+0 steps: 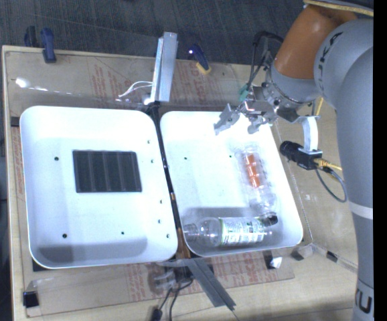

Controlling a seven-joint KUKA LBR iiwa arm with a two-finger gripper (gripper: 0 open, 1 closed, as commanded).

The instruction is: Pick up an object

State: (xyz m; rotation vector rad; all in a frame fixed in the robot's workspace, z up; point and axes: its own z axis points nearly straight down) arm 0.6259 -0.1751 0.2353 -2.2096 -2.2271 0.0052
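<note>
Overhead, two white bins sit side by side on the desk (80, 287). At the right bin's (200, 172) twelve o'clock rim hovers the gripper (242, 120), its fingers spread wide with nothing between them. Two clear bottles lie inside: one with an orange label (255, 176) at three o'clock, another (228, 230) along six o'clock. One dark ridged panel (107, 171) lies in the left bin (46, 233).

Pale wooden table (86, 283) with faint red print, bearing two shallow white plastic bins side by side: left bin (39, 233), right bin (187, 179). Blue clamps (47, 45) along the far edge.
</note>
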